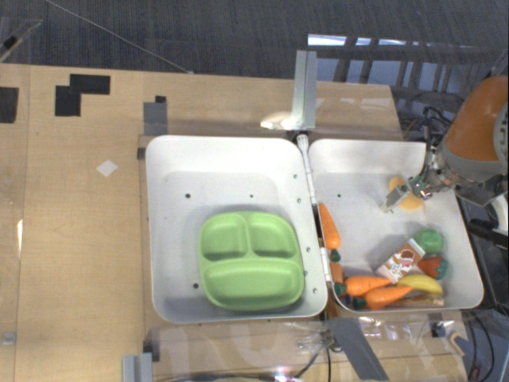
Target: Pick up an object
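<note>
My gripper (406, 191) is low in the right bin (358, 173), near its far right side. It sits right over a small yellow object (412, 204), which shows on both sides of it. The gripper covers the middle of that object, and I cannot tell if it is gripped. More toy food lies at the bin's near right: a small carton (400, 263), a banana (423, 284), two carrots (367, 283) and a green round piece (429, 239). Another carrot (328, 228) rests along the divider.
A green divided plate (251, 259) lies in the left bin (183, 173), toward its near side. The arm's orange band (477, 130) hangs over the right bin's far right corner. A metal post (305, 86) stands behind the bins.
</note>
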{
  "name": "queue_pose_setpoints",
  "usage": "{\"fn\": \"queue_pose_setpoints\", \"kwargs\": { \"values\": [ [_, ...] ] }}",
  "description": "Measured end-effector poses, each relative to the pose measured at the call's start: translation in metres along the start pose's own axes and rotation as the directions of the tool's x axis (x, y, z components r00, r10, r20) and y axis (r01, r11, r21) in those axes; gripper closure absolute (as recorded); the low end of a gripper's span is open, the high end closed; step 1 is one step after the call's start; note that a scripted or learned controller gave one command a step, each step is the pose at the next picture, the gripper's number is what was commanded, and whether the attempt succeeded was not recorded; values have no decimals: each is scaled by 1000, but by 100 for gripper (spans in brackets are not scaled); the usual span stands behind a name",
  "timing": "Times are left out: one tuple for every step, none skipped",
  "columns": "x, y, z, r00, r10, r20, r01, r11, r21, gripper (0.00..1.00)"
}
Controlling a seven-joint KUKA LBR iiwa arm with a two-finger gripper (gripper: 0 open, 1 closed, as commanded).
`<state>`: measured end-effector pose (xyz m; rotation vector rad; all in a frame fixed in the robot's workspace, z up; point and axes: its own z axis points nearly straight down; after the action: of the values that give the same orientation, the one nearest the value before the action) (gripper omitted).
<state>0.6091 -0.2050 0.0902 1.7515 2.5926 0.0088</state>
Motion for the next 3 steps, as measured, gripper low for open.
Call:
{"fn": "queue_pose_setpoints", "kwargs": {
  "values": [
    [-4, 10, 0, 1000, -17, -1, 17, 1000, 2, 0],
    [-5, 14, -14, 1000, -20, 4, 20, 1000, -8, 100],
    [17, -44, -101, 935, -354, -3, 354, 935, 3, 100]
  ]
}}
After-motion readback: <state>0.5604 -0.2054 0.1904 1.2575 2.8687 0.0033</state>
